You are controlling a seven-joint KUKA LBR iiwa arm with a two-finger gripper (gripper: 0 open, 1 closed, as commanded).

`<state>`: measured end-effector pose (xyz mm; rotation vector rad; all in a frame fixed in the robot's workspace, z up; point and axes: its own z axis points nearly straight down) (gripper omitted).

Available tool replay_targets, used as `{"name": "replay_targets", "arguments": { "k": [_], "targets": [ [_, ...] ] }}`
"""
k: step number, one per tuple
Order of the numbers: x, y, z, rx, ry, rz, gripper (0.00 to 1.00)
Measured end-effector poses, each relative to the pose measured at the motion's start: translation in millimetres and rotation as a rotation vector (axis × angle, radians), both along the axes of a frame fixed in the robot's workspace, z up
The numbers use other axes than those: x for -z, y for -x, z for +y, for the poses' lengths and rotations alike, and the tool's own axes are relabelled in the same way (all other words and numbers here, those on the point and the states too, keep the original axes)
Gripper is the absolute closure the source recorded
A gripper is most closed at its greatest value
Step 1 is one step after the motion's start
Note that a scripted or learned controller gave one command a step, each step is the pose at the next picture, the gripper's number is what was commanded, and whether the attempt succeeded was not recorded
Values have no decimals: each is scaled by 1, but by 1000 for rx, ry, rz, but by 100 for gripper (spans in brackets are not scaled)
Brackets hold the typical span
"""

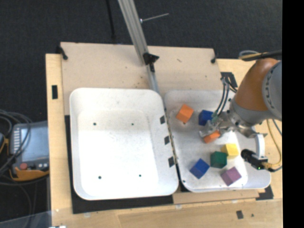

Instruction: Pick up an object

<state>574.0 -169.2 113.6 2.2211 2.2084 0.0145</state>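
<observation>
The right bin [190, 186] holds several small blocks. An orange cube [185, 113] lies near its far left, with a blue cube [205, 117] beside it. My gripper [214, 128] reaches down from the right, just below that blue cube. A small orange block [211, 137] sits right under the gripper's tip; whether it is held is unclear. Nearer the front lie a yellow cube [232, 149], a green cube [218, 159], a second blue cube [200, 168] and a purple cube [231, 175].
The left bin [76, 127] stands beside the right one, their rims touching. A slanted metal pole [135, 32] rises from behind the bins. The arm's orange band [251, 87] hangs over the right bin's far right corner.
</observation>
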Motion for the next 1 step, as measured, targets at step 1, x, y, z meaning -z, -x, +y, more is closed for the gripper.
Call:
{"name": "replay_targets", "arguments": {
  "k": [1],
  "targets": [
    [-43,-3,0,-8,1,8,100]
  ]
}}
